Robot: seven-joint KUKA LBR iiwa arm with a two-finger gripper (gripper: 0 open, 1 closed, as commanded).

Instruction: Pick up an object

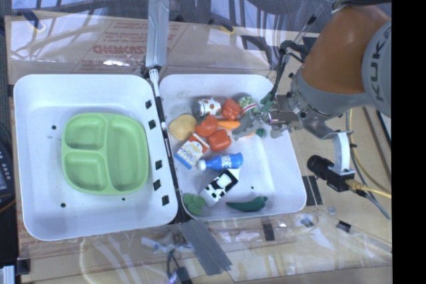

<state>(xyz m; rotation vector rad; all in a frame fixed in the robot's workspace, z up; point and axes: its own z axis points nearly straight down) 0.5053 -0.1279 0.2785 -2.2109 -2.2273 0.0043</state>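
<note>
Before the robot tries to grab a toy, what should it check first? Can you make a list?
1. Toys in the right bin: ok, a pile lies there.
2. Gripper above the pile: ok, it sits by the orange toys.
3. Fingers open enough: cannot tell, too blurry.
4. A toy lying apart: ok, the blue bottle has some room.
5. Something already held: cannot tell.
6. Green tray in the left bin, out of the way: ok.
</note>
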